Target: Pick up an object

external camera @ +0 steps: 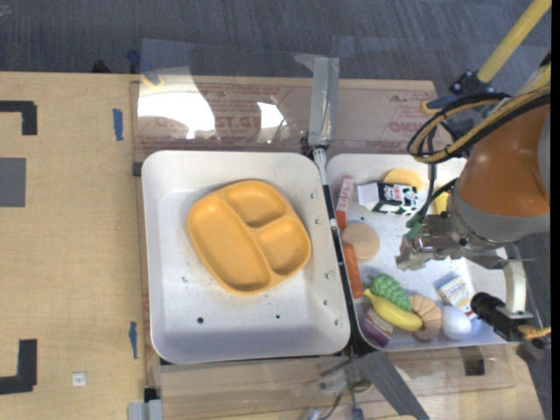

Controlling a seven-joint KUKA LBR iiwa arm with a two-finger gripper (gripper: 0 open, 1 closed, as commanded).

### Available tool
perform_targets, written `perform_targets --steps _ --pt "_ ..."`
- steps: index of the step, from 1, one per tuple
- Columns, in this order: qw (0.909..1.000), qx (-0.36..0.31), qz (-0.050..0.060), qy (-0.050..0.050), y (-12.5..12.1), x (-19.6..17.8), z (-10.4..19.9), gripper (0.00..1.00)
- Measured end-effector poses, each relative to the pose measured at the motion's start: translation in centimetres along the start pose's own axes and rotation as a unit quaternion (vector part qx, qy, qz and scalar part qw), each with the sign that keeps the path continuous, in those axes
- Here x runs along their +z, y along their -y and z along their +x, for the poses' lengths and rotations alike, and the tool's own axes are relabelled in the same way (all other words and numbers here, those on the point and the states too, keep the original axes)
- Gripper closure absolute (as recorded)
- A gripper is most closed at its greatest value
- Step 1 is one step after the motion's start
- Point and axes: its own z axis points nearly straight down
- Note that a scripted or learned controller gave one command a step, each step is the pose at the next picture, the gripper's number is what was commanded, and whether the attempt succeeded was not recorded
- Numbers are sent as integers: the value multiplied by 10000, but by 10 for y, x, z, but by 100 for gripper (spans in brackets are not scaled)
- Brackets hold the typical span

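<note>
My gripper hangs over the middle of the right bin, below the orange wrist band. Toy food lies around it. A beige round piece and an orange carrot-like stick sit just to its left. A green bunch, a yellow banana, a tan bread piece and a white egg lie along the bin's near side. A black-and-white packet and a yellow item rest at the far side. The view shows nothing held.
The left bin holds an orange divided plate. A red-and-white box leans at the divider between the bins. A small blue-and-white carton lies under the arm. Cables and a yellow post stand at the far right.
</note>
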Motion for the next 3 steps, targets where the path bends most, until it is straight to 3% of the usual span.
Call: perform_targets --steps 1,2,3 --pt "10000 6 16 2 1 1 -1 0" --pt "9963 862 -3 -13 0 85 -43 0" --pt "9754 2202 33 -1 -15 108 -49 0"
